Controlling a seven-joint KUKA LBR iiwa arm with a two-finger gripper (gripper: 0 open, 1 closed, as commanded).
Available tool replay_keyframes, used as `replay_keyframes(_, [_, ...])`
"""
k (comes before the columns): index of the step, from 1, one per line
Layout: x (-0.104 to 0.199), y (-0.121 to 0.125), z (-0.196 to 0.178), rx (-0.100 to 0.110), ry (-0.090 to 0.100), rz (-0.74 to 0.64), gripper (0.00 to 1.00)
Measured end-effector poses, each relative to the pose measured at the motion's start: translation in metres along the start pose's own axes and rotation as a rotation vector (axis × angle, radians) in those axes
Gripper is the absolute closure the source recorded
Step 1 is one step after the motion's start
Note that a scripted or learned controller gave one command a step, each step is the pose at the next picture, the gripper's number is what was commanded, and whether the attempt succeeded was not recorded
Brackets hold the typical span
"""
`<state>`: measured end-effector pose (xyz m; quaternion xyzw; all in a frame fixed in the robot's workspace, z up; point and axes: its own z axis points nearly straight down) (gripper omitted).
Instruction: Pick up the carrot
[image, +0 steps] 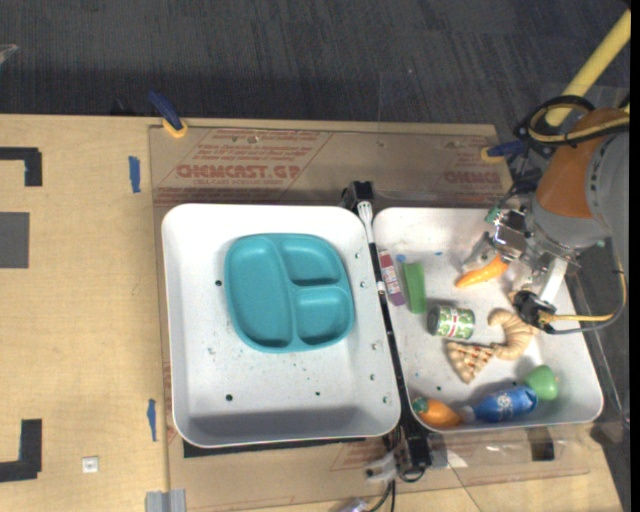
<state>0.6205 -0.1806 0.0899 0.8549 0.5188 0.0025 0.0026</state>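
1. Carrot (481, 271) aside, the largest things on the cardboard-covered bench (80, 300) are two shallow white bins set side by side: the left bin (200, 400) and the right bin (590, 390).
2. A teal divided plate (290, 290) lies in the middle of the left bin.
3. The grey arm (590, 190), with its orange band, reaches in over the right bin's upper right corner.
4. The gripper (510, 255) hangs over the upper part of the right bin; whether its fingers are spread or closed cannot be told.
5. A croissant (515, 330) lies near the bin's middle, touching a waffle-patterned wedge (472, 357) just to its left.
6. A blue bottle (505, 403) rests along the near wall, a green round fruit (542, 381) just beside its right end.
7. A green bar (413, 284) and a maroon tube (389, 280) lie side by side against the bin's left wall.
8. A green can (452, 321) lies on its side just left of the croissant.
9. The carrot lies tilted in the upper part of the right bin, its right end just beside the gripper; no grasp shows.
10. A small orange-and-green piece (437, 411) sits in the near left corner.
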Motion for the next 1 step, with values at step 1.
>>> replay_keyframes(1, [-0.0002, 0.002, -0.0125, -0.005, -0.003, -0.002, 1.0])
